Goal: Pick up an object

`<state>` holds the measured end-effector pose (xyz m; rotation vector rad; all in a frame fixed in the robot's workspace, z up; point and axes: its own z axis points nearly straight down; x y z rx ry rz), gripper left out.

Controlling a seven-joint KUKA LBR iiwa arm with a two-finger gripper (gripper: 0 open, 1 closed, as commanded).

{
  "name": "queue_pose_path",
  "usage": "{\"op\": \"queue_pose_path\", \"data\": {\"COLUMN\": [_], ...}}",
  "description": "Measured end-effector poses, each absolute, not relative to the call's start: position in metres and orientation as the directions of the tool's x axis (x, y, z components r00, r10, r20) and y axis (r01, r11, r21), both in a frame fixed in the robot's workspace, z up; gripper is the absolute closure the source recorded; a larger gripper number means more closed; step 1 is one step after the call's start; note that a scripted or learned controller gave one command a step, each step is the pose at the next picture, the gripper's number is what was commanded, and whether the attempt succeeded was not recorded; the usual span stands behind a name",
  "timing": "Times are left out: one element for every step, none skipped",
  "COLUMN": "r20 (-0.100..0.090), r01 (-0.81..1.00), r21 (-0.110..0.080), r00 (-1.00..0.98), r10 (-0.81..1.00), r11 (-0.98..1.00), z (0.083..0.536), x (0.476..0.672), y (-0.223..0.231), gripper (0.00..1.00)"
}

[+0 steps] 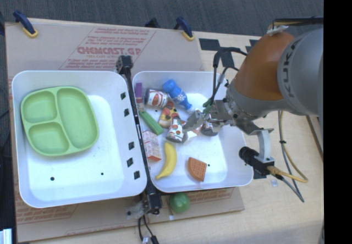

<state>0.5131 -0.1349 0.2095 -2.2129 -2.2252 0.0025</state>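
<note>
Dark grey carpet surrounds the tabletop (308, 182), which carries a brown cardboard sheet (104, 45) with red print, held at its far edge by blue and yellow clamps (184, 27). Two shallow white bins sit side by side on it. In the left white bin (77, 179) lies a pale green plastic plate with three compartments (59, 121), set toward the far left corner. The right white bin (231, 174) holds the clutter: a blue plastic bottle (176, 92) near the far wall, a small red and white tin can (157, 99) just beside it, a green stick-shaped toy (150, 121) along the dividing wall, a red and white carton (152, 146) below that, a yellow plastic banana (168, 161) next to the carton, and an orange waffle-like square (197, 168) toward the near wall. Another small red and white can (176, 131) stands in the middle of the heap. A round green ball (179, 202) rests outside the bin, against its near wall on the cardboard.

My grey arm with its orange band (267, 72) reaches in from the right, and my tool (199, 123) is low over the middle of the right bin, just beside the middle can. Whether it is apart, together or clamped on anything I cannot tell, since the metal parts blur into the clutter beneath them.
</note>
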Motion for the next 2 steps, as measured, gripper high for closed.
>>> {"op": "queue_pose_path", "data": {"r20": [-0.009, -0.012], "r01": [0.999, 0.999], "r21": [0.030, 0.031], "r00": [-0.011, -0.013], "r10": [1.000, 1.000], "r11": [0.011, 0.013], "z": [0.113, 0.124], "x": [0.600, 0.601], "y": [-0.149, -0.150], "gripper": [0.00, 1.00]}}
